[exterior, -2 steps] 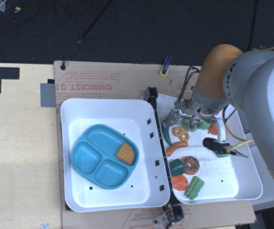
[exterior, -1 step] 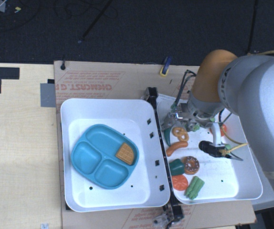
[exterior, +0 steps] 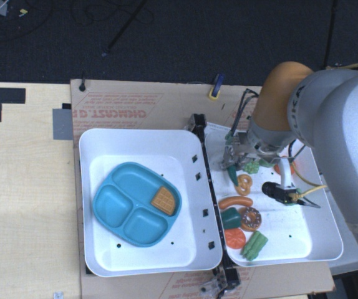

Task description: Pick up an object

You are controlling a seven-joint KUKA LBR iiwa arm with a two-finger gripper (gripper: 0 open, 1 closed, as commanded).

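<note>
My gripper [exterior: 232, 159] hangs low over the upper left part of the right bin [exterior: 319, 242]. Just under it lies a small teal piece [exterior: 232, 175], with a green leafy toy [exterior: 252, 166] to its right. Below these sit a pretzel [exterior: 244, 184], a sausage [exterior: 235, 202], a chocolate donut [exterior: 251, 217], a dark green pepper [exterior: 230, 217], a red tomato slice [exterior: 234, 238] and a green pod [exterior: 254, 245]. An orange piece [exterior: 283, 166] peeks out beside the wrist. The arm hides whatever lies beneath it.
The left bin [exterior: 104, 148] holds a blue divided plate [exterior: 120, 207] with a waffle [exterior: 164, 200] in one compartment. A black clip rail [exterior: 205, 185] runs between the bins. The arm's large grey body covers the right bin's upper right.
</note>
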